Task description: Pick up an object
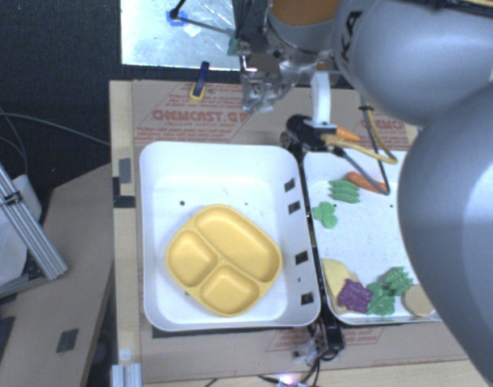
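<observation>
Yellow and three-welled, the divided plate (pixel 222 258) lay in the left bin (pixel 161 168), with bare white floor toward its far rim. The right bin (pixel 367 232) held a carrot (pixel 365 181), green leafy pieces (pixel 343 190) and purple grapes (pixel 353 296). Over it bulked the grey arm (pixel 440 135), its gripper (pixel 258 95) hanging beyond the bins above the counter (pixel 198 115); how far its fingers stood apart I could not tell.

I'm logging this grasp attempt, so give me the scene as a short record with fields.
left bin: holds a yellow divided tray
right bin: toy food, including a carrot, green pieces, purple grapes
arm: reaching over the right bin from the right
gripper: beyond the bins' far edge, nothing visible between its fingers
</observation>
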Robot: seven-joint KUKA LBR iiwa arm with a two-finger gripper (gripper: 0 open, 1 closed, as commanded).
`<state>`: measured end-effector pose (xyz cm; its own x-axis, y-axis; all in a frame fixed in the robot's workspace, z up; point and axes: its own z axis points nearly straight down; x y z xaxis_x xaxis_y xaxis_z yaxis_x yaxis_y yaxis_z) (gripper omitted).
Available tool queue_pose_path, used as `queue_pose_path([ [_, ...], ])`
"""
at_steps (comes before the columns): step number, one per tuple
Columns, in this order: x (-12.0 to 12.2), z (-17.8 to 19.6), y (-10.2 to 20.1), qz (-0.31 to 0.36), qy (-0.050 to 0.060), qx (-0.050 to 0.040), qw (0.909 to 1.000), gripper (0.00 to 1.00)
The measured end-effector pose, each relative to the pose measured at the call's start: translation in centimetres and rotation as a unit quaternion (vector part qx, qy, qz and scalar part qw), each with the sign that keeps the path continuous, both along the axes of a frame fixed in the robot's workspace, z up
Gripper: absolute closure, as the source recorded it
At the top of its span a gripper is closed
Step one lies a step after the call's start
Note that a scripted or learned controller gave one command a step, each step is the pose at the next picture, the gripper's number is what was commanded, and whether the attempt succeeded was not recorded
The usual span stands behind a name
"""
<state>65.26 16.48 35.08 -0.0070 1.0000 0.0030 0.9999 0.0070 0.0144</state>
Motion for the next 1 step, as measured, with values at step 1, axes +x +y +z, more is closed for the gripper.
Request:
queue_pose_path([
  [1,0.53,-21.67,1.21,-0.001,0.01,-0.0018,1.0,1.0],
])
